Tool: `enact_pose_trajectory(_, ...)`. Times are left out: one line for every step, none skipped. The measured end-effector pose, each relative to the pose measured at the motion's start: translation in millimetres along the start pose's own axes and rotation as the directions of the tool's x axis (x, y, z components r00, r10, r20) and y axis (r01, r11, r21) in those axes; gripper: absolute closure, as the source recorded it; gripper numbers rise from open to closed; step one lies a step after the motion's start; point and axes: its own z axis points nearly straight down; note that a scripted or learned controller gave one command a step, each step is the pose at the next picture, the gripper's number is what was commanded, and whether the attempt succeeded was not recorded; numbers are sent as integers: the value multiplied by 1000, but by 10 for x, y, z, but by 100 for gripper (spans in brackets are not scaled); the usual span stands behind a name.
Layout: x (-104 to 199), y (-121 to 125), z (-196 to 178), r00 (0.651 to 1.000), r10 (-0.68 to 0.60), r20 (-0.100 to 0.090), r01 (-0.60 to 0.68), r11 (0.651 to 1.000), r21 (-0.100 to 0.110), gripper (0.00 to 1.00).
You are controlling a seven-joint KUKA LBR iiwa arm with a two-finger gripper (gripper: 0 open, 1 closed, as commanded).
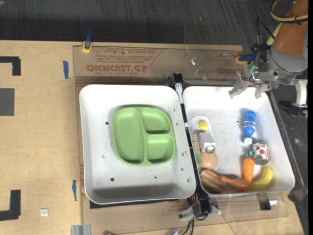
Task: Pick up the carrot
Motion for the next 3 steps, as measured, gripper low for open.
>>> enact_pose_trajectory(55,-690,838,779,-627,-4,627,779,1,0)
enact_pose_trajectory(380,-1195,1068,601,-799,15,799,601,-6,0)
enact_pose_trajectory(100,-1713,1068,423,-906,16,906,423,-4,0)
